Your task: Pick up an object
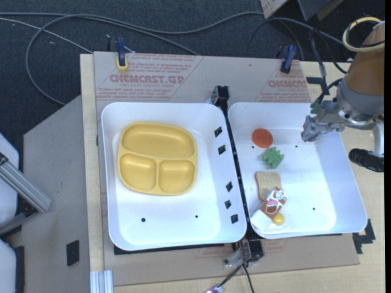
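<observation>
Orange band tops a grey wrist; the gripper (310,129) looks metallic, perhaps.

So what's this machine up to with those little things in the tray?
It is meant to pick up an object. The gripper hovers over the right bin, near its far edge, with nothing between its fingers that I can see. The tomato, broccoli, bread and carton lie in that bin. The left bin holds a yellow plate.
</observation>
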`<state>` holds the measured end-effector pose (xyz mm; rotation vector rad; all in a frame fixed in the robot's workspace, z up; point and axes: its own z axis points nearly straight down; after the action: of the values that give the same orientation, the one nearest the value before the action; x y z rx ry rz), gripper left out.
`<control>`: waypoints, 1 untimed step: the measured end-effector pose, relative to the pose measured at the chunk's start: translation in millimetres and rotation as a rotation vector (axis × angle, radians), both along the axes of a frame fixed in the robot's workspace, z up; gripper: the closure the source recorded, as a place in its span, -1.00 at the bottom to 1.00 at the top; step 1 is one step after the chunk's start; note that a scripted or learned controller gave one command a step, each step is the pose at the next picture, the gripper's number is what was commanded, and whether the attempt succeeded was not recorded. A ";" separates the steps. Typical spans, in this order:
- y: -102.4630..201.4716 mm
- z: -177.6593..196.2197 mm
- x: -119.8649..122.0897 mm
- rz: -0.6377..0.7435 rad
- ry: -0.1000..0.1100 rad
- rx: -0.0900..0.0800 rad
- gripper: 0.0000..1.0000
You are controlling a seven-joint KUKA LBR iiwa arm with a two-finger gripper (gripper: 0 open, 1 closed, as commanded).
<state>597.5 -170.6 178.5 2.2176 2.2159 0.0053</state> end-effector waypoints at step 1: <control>-0.2 35.8 1.3 0.002 0.002 0.001 1.00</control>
<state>598.7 -170.8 214.3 2.2171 2.2189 0.0043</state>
